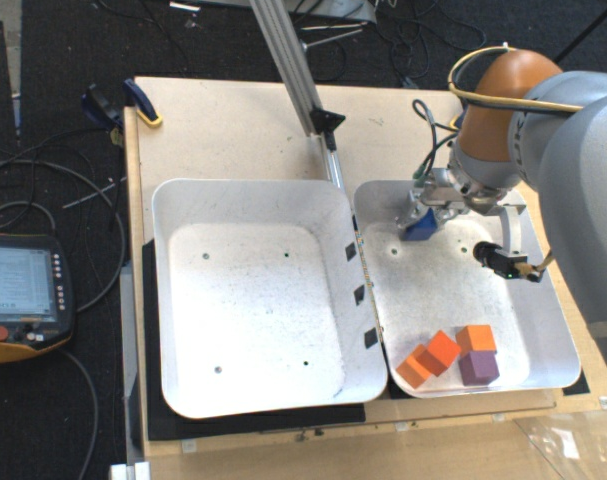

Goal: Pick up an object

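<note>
**Blue block at the gripper, over the right bin**

The bench [233, 128] carries two shallow white bins side by side. The left bin [183, 268] is the wider one in this view, and the right bin [513, 318] touches it along a shared edge marked with small black clips. The grey arm [573, 168] comes in from the right, its orange band [508, 78] above the wrist, bending down toward the far end of the right bin. The gripper [428, 213] hangs over that far end, and a small blue block [419, 229] sits right at its tip. Whether the jaws are pinching the block or only resting above it cannot be told from this angle. At the near end of the right bin lie four blocks bunched together: an orange block [444, 351] with another orange block [415, 369] touching it, a third orange block [476, 339] behind, and a purple block [479, 367] just beside them.
</note>
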